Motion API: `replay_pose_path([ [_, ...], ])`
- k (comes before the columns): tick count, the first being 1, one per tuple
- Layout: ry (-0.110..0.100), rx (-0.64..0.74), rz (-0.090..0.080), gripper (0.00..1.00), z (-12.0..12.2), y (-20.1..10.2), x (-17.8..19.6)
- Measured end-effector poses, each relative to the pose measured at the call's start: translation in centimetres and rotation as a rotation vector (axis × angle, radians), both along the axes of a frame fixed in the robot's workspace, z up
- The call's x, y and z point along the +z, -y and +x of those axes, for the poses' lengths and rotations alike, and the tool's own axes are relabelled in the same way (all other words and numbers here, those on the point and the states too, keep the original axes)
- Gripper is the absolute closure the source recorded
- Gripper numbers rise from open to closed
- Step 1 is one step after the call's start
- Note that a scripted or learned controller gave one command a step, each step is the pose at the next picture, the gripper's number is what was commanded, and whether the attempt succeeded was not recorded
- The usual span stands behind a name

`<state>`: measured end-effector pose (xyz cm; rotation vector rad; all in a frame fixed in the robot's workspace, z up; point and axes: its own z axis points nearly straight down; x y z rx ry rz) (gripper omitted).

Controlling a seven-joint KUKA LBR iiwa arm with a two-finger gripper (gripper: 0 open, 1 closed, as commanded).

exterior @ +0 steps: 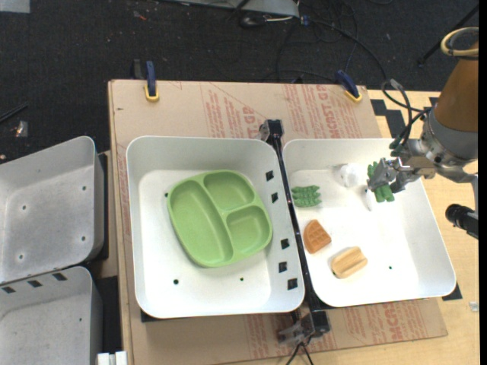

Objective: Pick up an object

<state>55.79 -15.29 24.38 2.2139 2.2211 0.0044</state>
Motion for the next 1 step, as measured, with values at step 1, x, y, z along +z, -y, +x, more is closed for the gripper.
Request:
replay_pose_path([
  [1, -0.004, 0.005, 0.003, 1.00, 1.10, -5.46, 0.55],
])
